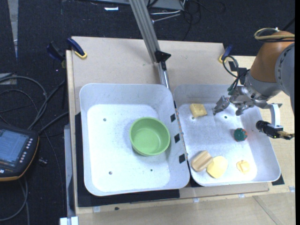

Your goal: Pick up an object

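Roughly: tabletop (pixel 117 60) carries two bins; green bowl (pixel 150 136) in left bin (pixel 93 125). Tool (pixel 229 104) over right bin (pixel 262 163), fingers spread, grasping nothing. Nearest target, yellow block (pixel 198 110), lies just left of tool.

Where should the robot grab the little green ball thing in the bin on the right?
Probably straight down from above, pinching across its middle. The green ball looks small and roundish, so no side looks better than another. It sits alone on the right bin's floor, apart from the yellow pieces, so fingers have room either side. The gripper hangs nearby, up and to its left.
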Controlling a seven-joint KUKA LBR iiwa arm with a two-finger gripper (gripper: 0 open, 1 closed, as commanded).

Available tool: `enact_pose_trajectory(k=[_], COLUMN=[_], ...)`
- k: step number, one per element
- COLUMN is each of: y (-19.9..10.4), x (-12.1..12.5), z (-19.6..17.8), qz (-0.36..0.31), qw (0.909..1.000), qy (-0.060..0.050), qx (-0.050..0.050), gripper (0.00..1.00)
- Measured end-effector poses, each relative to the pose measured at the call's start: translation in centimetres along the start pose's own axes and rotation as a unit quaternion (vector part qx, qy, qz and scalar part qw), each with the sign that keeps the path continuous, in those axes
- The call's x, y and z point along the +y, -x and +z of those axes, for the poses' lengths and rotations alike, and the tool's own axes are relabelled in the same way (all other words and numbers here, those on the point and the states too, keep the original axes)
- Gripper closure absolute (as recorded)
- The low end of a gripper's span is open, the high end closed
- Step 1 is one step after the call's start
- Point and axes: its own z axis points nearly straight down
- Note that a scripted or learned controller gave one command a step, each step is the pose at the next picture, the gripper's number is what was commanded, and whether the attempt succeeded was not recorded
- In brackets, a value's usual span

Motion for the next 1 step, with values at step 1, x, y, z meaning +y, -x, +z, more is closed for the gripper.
enact_pose_trajectory(k=[1], y=[0.02], x=[0.14], z=[-1.29], qz=[0.000], qw=[1.0000], qy=[0.002], qx=[-0.001], gripper=[1.00])
